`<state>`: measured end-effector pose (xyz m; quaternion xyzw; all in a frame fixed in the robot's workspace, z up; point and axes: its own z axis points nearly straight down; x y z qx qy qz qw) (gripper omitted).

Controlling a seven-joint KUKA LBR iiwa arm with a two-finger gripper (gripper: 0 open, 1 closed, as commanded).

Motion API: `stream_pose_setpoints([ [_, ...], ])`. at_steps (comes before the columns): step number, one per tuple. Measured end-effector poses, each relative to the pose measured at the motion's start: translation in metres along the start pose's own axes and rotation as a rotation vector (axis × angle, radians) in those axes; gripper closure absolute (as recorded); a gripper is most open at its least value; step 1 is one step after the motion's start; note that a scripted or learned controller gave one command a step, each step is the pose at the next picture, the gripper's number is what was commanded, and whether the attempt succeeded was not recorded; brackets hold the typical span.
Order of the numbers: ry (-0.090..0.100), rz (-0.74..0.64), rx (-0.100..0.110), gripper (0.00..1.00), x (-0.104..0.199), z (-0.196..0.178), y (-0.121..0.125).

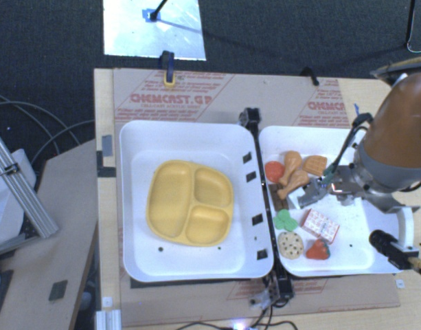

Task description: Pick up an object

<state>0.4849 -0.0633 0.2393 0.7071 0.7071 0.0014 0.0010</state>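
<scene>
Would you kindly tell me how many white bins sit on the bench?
2: the left bin holds a yellow divided plate; the right bin holds toy food beneath the gripper.

The arm point(402, 133) is cut off by the right edge of the picture. I cannot tell how the hand point(313, 194) stands; it is blurred and covers part of the brown piece point(282, 199) near the right bin's point(347, 263) left wall.
</scene>
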Motion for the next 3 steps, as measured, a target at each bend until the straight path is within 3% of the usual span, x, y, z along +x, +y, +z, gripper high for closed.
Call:
stream_pose_setpoints([
  [1,-0.001,0.002,0.008,0.0,-0.024,0.062,0.0],
  [2,-0.008,0.001,-0.009,0.0,-0.032,0.155,0.004],
  [3,-0.011,0.002,-0.019,1.0,-0.034,0.138,0.007],
])
